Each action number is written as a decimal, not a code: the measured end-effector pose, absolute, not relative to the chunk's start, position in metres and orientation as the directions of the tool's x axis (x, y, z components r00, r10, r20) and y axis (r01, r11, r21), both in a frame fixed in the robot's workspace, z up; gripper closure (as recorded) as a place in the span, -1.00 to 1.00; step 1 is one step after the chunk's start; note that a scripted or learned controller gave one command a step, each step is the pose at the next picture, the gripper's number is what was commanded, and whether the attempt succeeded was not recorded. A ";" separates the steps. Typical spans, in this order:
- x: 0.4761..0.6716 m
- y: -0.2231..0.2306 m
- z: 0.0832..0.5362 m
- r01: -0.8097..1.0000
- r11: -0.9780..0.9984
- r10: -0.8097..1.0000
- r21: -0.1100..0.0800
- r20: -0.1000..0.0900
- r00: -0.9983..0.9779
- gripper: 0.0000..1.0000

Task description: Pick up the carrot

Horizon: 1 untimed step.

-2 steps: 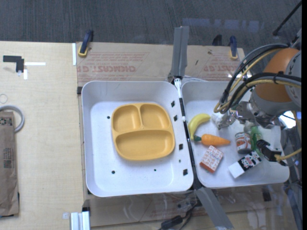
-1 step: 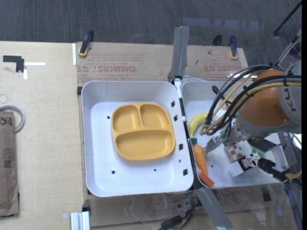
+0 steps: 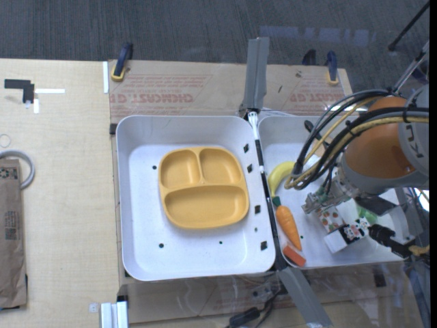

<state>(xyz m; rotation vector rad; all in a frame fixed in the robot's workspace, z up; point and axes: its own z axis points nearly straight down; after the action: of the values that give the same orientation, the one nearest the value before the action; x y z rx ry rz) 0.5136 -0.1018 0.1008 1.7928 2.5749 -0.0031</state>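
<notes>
Carrot point(image 3: 288, 225) lies tight against right bin's point(image 3: 314, 125) left wall, beside banana point(image 3: 279, 175), so gripper point(image 3: 326, 207) (finger state: cannot tell) may hit wall & slip.

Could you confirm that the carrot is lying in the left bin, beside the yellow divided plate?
Not quite: the camera view shows the carrot lying in the right bin, just below the banana. The yellow divided plate sits alone in the left bin.

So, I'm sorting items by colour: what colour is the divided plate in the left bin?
Yellow-orange, plain; the camera view shows the divided plate clearly.
</notes>
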 end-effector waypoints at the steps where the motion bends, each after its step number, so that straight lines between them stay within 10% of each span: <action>1: 0.545 -0.105 0.098 0.712 0.702 0.712 0.000 -0.002 -0.702 1.00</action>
<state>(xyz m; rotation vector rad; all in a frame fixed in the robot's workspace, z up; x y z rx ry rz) 0.5447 -0.1053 0.0985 1.2123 2.8962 -0.0006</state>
